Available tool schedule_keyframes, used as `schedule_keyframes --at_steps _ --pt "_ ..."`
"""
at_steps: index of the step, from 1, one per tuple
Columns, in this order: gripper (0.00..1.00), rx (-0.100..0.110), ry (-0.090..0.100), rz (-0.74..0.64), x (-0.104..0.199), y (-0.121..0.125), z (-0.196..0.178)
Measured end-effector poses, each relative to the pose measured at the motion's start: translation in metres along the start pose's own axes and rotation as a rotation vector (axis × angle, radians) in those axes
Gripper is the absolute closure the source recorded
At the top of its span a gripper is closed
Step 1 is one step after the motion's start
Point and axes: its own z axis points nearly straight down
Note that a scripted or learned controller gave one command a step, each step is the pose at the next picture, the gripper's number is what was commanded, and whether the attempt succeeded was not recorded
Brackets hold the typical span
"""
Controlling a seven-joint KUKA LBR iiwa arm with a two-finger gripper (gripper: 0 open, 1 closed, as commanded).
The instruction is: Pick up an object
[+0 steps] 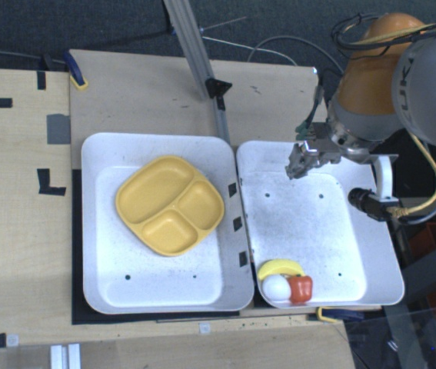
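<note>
Objects for picking sit in both white bins on your desk (148, 83). Largest first: the left bin (94, 229) holds a yellow divided plate (169, 204) with three compartments, lying flat and turned at a slant, nearer the bin's far side than its near edge. The right bin (356, 244) has three small things bunched in its near left corner: a yellow banana-like piece (280, 267) curving over a white ball (277, 287), with a red piece (301, 288) just beside the ball on its right; all three touch or nearly touch. The rest of that bin's floor is bare speckled white.

Your arm (379, 75) comes in from the right, and the hand (301, 162) hangs over the far edge of the right bin, well apart from the cluster. You cannot tell from this angle whether it is open or closed, and nothing can be made out in it.
</note>
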Motion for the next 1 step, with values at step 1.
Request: schedule_keyframes --at_steps 1 --pt "1.0 0.0 0.001 -0.002 0.0613 0.015 0.005"
